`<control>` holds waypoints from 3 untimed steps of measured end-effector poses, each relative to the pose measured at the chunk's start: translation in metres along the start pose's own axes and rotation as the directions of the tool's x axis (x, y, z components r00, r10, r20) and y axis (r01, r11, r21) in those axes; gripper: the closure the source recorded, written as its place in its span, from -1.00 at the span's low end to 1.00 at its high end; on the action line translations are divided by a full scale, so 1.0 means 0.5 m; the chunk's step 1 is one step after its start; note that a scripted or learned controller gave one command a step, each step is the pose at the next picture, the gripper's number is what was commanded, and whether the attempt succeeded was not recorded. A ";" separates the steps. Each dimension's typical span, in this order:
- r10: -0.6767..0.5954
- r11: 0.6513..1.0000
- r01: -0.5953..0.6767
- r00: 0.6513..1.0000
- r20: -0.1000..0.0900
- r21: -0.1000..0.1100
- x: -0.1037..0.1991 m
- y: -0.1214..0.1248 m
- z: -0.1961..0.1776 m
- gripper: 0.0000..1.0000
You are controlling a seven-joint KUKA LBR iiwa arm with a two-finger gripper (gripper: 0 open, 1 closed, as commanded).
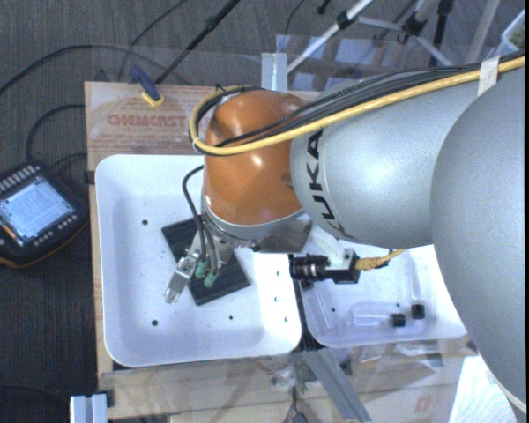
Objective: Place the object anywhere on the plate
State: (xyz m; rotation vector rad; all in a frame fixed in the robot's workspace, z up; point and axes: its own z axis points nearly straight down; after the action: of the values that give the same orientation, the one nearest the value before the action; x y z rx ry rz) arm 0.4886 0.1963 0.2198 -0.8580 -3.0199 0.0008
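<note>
- pendant [28,211] sits off the bench at far left, screen lit; not my concern
- left bin [128,263] holds the plate [234,280]: a flat dark square slab lying tilted near bin centre; plate is the drop target
- my gripper [194,276] hangs over the plate's left part; fingers [178,282] point down and left, green-tipped; a pale slim object [175,285] sits at the tips, overhanging the plate's left edge; can't tell if it's clamped between my fingers or just lying under them; whether they're parted or closed, cannot tell
- handling guess: object looks small, light, stiff, maybe slick metal or plastic; take it across the narrow width, mid-length, so it won't pivot
- right bin [423,329] carries a clear piece with small black bits [407,315]; well apart from my fingers
</note>
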 end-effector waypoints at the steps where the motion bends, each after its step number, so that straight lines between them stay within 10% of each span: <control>1: 0.000 1.000 0.000 1.000 0.000 0.000 0.000 0.000 0.000 -1.00; 2: 0.000 1.000 0.000 1.000 0.000 0.000 0.000 0.000 0.000 -1.00; 3: -0.592 0.806 0.592 0.806 0.004 -0.002 -0.022 0.061 -0.153 -1.00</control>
State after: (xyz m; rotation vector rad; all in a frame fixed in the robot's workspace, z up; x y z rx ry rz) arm 0.5141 0.2168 0.2961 0.1250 -3.1408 -0.0032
